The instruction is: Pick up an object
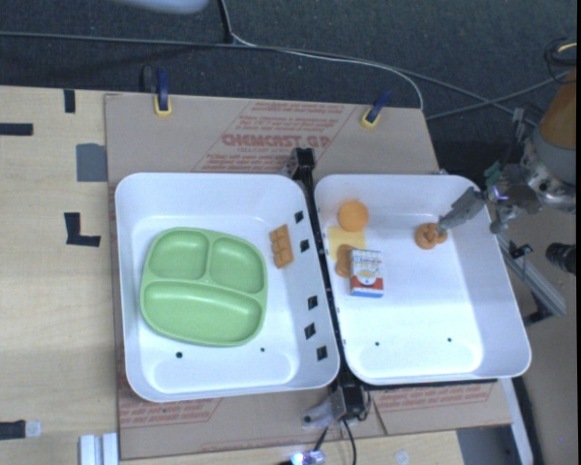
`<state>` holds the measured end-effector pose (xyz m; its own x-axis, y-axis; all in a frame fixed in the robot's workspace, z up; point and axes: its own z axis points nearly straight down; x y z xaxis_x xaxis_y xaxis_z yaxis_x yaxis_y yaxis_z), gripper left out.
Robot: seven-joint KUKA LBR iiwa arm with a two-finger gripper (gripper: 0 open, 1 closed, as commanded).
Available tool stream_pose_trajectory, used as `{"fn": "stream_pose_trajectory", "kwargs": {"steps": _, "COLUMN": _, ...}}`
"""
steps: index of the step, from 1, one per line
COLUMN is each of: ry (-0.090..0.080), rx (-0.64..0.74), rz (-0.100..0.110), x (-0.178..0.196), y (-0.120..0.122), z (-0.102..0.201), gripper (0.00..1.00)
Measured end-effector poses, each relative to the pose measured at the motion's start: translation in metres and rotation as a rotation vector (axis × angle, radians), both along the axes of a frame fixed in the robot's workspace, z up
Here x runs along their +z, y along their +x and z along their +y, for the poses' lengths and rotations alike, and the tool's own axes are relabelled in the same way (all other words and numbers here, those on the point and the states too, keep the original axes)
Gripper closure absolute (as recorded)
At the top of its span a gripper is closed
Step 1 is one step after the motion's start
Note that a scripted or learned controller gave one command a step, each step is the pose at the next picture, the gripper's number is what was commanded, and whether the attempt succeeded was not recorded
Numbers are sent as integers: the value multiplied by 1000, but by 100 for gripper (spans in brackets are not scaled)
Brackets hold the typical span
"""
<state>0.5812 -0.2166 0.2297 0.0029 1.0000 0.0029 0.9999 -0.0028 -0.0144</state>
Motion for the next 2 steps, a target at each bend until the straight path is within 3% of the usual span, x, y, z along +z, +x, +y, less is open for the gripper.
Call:
{"fn": "stream_pose_trajectory", "kwargs": {"steps": 1, "ry": -3, "rx": 4, "rz": -13, "x": 8, "y": 3, "z": 1, "gripper": 0}}
{"fn": "stream_pose_trajectory", "kwargs": {"steps": 2, "ry": -2, "rx": 4, "rz": -8, "x": -47, "y": 0, "z": 11, "gripper": 0}}
